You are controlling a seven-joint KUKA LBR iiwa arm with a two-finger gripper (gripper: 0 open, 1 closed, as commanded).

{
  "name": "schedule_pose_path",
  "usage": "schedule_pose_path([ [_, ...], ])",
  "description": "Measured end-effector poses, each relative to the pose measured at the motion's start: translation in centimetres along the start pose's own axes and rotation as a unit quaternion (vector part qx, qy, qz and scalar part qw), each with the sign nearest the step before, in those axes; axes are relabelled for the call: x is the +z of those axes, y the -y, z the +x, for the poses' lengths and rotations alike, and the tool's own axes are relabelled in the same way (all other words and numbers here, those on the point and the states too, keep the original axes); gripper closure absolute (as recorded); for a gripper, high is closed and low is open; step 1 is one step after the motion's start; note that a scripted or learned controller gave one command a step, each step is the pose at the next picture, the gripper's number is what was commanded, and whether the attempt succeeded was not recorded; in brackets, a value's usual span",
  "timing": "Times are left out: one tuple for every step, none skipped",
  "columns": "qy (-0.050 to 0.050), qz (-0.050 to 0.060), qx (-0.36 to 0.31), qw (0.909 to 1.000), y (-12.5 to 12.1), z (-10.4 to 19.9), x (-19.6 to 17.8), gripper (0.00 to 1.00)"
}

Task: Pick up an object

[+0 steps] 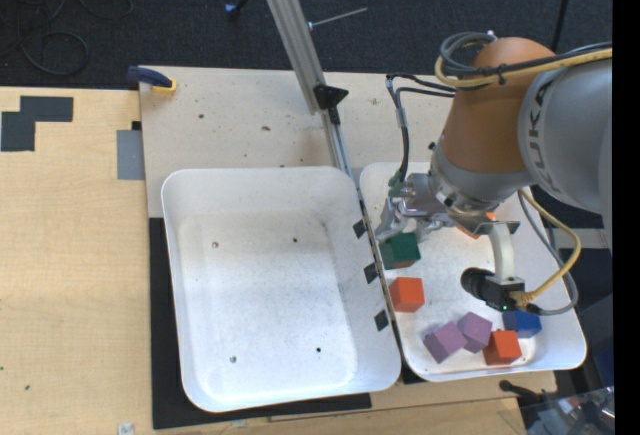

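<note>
My gripper (404, 219) hangs low over the near-left part of the right bin (566, 355), under the grey arm with its orange band. A dark green block (402, 250) sits directly under the gripper, touching it or nearly so. Whether the block is held is hidden by the gripper body. An orange cube (407, 294) lies just in front of the green block. Two purple blocks (440, 342) (475, 330), an orange-red block (502, 347) and a blue block (523, 323) cluster at the bin's front right.
The large left bin (172, 193) stands beside the right one, with black clips (370, 271) along the shared wall. A slanted aluminium bar (295, 33) rises behind the bins. A small orange piece (470, 231) peeks out under the wrist.
</note>
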State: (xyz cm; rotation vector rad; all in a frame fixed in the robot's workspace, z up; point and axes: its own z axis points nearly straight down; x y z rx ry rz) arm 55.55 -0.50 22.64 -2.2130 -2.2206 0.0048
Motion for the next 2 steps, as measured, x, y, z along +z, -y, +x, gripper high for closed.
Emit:
schedule_pose_path([
  [0.0, 0.0, 0.0, 1.0, 0.5, 4.3, -0.2, 1.0],
  [0.0, -0.001, -0.001, 1.0, 0.6, 9.0, -0.9, 1.0],
])
